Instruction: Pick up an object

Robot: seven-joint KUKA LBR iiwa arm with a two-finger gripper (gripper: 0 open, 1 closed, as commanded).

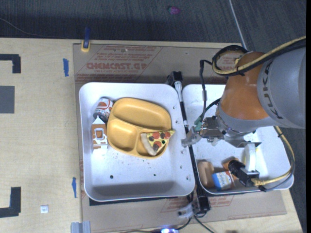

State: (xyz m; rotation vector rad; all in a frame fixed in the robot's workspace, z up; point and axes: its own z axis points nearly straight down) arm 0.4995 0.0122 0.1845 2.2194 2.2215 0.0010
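The pincer (190,139), its state impossible to tell, hangs over the divider between bins; descending here risks striking the rim, missing the pizza slice (156,142) just beside.

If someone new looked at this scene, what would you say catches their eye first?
Most likely the big yellow divided plate in the left bin, with a toy pizza slice resting in one of its compartments. Next, the grey arm's orange band looming over the right bin, whose near edge holds a cluster of small items.
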